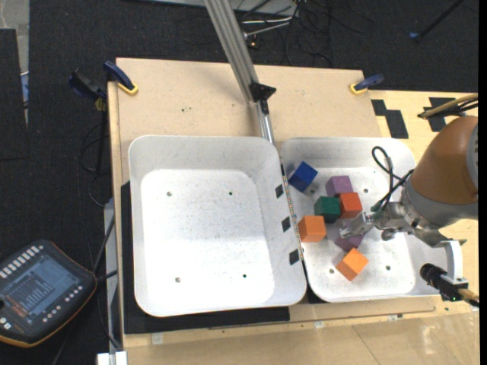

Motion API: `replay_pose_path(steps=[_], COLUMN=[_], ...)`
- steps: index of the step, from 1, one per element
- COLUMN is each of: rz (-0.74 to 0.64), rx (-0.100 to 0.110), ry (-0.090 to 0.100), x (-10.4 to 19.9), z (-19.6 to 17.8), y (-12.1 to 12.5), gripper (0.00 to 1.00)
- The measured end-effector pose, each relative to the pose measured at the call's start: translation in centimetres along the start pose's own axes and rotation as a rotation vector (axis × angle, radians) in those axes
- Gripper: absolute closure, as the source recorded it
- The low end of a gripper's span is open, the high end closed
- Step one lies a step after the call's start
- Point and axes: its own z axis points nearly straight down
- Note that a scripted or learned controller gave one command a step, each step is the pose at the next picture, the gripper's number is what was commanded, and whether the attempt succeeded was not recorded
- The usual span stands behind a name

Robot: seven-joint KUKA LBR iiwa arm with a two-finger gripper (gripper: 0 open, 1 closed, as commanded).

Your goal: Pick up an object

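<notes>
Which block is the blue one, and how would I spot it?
Look in the right-hand white bin, where the coloured blocks cluster. The blue block lies at the group's upper-left, nearest the divide between bins. It is the only blue one and stands slightly apart.

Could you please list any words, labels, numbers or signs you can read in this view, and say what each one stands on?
None can be read.
Handheld control pendant: its screen shows rows of marks, too small and blurred to read.
Black-and-tan pattern on the bench: shapes, not text.
Blocks, such as the blue block: plain faces.
</notes>
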Motion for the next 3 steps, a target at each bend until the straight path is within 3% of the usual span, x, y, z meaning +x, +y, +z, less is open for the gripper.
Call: replay_pose_path(steps=[1, 2, 3], rz=[0.002, -0.001, -0.001], rx=[-0.006, 0.009, 0.011], ry=[-0.001, 0.001, 0.001], x=[0.0, 0.0, 0.0], z=[-1.0, -7.3, -10.0], y=[0.2, 0.9, 1.1], gripper=[1.00, 1.00, 1.00])
